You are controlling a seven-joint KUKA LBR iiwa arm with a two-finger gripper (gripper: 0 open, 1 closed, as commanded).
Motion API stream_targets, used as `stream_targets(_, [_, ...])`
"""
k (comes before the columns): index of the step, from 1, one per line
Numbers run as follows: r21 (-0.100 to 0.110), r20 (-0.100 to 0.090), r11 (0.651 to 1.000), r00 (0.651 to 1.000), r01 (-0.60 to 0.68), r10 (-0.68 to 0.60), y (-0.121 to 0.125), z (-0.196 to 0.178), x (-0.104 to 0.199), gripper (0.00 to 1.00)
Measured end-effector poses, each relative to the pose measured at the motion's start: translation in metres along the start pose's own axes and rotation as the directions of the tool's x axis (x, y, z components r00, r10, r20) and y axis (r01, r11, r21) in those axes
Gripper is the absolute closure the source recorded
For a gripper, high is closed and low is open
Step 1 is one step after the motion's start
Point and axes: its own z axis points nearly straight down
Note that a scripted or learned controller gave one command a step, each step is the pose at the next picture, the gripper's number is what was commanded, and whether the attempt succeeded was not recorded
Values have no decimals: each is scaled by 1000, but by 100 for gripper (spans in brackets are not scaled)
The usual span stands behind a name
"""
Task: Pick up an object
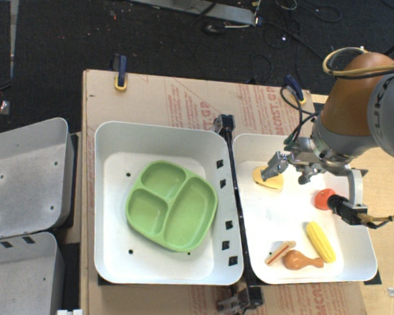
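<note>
The gripper hangs with its jaws spread open and holding nothing, right over the flat yellow cheese-like wedge (just below-left) in the right white bin.

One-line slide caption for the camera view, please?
Gripper poised over the yellow piece in the right bin; green divided plate sits in the left bin.

The two bins are plain white; the divided plate is light green; the corn cob is yellow; the wedge pale yellow; the tabletop tan with faded red lettering; the arm grey and orange.
</note>
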Motion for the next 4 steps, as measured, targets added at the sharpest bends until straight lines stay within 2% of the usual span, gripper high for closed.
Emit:
stream_targets(1, [-13, 1, 1000, 1000, 2, -2, 3, -7, 0, 0])
stream_targets(2, [-9, 2, 1000, 1000, -1, 1, 5, 39, -7, 0])
stream_targets(3, [-8, 1, 1000, 1000, 1, -1, 6, 101, 1, 0])
stream_targets(4, [-13, 1, 1000, 1000, -1, 1, 7, 100, 1, 0])
